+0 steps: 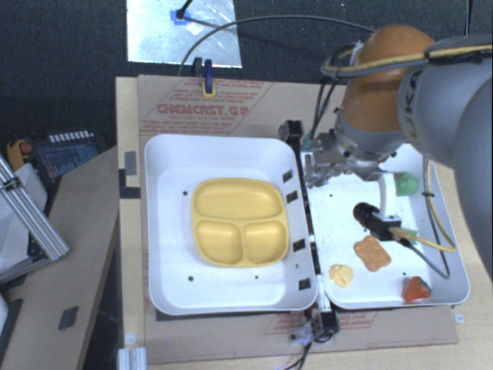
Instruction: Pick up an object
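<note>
Over by the right bin's (pixel 454 272) back corner, gripper (pixel 333 166) hovering (open or closed, can't tell). Gotta come toward the front edge for the tan piece (pixel 372 253).

A yellow divided plate (pixel 239 231) lies in the left white bin (pixel 166 206). Cardboard (pixel 208 106) with red print covers the bench beneath, a blue clamp (pixel 206 72) at its far edge.
</note>
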{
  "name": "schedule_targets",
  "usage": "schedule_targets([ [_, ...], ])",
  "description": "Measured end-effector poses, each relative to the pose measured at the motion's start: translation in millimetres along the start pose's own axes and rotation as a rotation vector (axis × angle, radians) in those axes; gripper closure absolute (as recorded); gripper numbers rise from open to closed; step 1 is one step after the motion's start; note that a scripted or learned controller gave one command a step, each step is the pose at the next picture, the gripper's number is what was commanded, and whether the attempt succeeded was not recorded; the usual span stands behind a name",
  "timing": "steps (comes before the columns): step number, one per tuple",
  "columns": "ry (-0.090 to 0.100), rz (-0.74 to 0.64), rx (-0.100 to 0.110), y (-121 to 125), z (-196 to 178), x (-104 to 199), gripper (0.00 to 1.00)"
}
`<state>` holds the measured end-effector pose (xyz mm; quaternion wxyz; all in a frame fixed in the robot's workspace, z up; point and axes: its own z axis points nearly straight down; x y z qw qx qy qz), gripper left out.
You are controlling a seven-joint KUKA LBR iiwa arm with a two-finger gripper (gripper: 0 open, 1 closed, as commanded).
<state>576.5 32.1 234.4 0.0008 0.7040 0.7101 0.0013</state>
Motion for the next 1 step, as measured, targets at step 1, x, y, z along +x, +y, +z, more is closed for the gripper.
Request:
schedule_targets([
  [1,0.001,0.0,-0.001,33.6,6.1,43.8,1.0],
])
